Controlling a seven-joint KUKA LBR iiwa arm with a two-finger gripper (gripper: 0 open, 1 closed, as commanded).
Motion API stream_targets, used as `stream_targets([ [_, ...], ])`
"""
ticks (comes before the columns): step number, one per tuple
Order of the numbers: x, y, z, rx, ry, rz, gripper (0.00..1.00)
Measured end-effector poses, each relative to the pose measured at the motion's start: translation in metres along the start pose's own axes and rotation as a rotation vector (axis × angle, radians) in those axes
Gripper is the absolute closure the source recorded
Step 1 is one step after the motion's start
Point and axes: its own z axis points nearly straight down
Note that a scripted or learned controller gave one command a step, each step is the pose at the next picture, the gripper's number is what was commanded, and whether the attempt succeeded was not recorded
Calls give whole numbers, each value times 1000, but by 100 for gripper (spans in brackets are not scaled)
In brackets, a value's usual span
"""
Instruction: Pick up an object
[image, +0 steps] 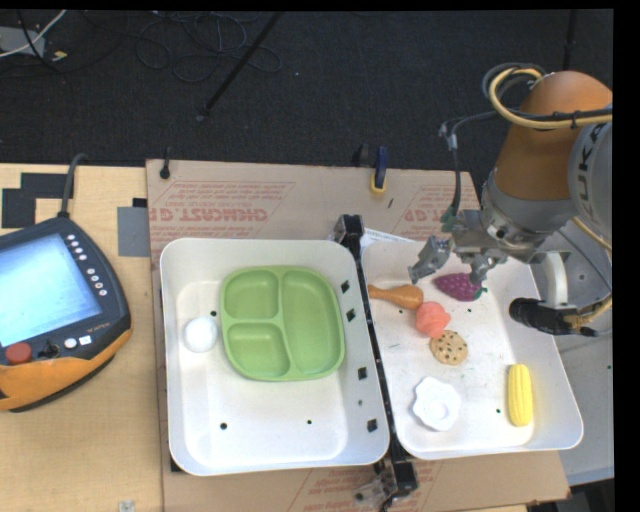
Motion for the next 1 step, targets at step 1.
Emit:
stream_targets([
  [1,0,2,-8,-13,-1,-1,0],
])
